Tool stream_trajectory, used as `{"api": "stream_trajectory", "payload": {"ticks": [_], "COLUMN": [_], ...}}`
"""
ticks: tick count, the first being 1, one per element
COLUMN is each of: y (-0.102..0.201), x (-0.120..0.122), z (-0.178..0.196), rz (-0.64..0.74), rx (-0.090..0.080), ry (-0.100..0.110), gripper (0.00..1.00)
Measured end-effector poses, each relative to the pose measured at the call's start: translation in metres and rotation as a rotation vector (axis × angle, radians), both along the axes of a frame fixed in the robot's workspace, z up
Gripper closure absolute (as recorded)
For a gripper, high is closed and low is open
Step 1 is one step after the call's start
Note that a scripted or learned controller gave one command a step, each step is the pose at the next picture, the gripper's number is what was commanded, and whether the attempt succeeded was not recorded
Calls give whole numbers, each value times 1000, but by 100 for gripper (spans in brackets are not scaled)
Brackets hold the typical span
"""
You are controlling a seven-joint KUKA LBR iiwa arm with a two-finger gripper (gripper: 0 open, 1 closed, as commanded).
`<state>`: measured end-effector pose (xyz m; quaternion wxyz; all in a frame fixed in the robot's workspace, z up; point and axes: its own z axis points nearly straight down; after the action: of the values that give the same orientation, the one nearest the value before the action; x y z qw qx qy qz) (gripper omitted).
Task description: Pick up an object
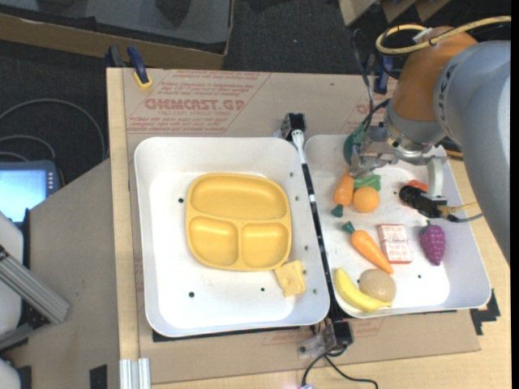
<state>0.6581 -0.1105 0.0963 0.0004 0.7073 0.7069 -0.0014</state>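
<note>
Bench cardboard (pixel 243 108) reads "CHEMCAST GP"; jaws (pixel 366 166) over orange (pixel 366 199).

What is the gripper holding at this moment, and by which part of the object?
It cannot be told. The gripper is down in the right bin, just above the orange and an orange-coloured vegetable, but no object shows between its fingers.
</note>
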Motion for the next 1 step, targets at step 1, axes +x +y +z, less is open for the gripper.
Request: {"api": "stream_trajectory", "payload": {"ticks": [1], "y": [0], "x": [0], "z": [-1], "rz": [1], "rx": [-1], "ry": [2], "gripper": [0]}}
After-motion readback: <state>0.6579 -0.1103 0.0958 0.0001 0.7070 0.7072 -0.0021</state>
